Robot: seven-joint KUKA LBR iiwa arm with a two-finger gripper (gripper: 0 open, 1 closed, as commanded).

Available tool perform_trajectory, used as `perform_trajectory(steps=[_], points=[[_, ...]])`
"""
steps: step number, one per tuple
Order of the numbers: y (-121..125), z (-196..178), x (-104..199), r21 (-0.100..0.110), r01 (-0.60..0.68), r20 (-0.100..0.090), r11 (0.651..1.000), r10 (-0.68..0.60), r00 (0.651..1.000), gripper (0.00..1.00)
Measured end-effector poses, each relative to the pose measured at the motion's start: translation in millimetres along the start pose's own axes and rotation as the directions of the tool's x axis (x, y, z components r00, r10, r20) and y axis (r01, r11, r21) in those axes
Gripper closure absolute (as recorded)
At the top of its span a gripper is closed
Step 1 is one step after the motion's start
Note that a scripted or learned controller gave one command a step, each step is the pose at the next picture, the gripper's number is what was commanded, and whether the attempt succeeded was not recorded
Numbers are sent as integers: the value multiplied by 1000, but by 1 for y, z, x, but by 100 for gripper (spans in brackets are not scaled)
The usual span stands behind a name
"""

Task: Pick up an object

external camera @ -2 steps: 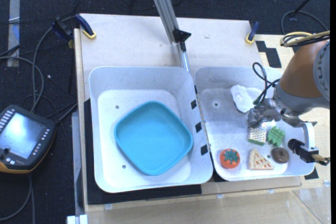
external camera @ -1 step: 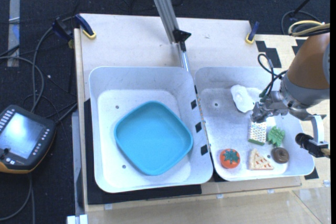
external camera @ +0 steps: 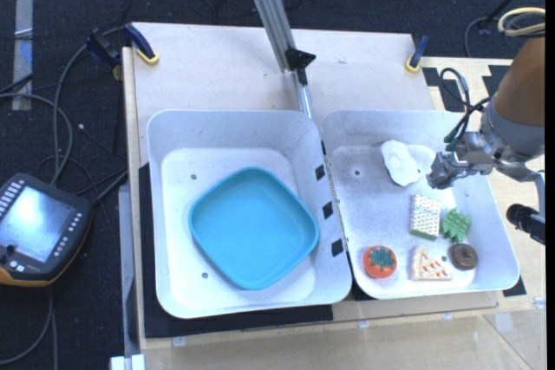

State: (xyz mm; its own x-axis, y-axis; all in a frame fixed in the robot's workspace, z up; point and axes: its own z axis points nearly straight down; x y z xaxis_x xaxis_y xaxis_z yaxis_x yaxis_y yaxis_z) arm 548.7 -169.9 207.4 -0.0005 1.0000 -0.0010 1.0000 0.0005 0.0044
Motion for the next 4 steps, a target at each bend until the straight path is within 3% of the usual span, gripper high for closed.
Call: perform_trajectory(steps=[1, 4], points=[[13, -14, 47, 3, 4, -2, 1000, -4, 1000, 100], [56, -2, 203, 4, 4, -2, 1000, -4, 1000, 100]])
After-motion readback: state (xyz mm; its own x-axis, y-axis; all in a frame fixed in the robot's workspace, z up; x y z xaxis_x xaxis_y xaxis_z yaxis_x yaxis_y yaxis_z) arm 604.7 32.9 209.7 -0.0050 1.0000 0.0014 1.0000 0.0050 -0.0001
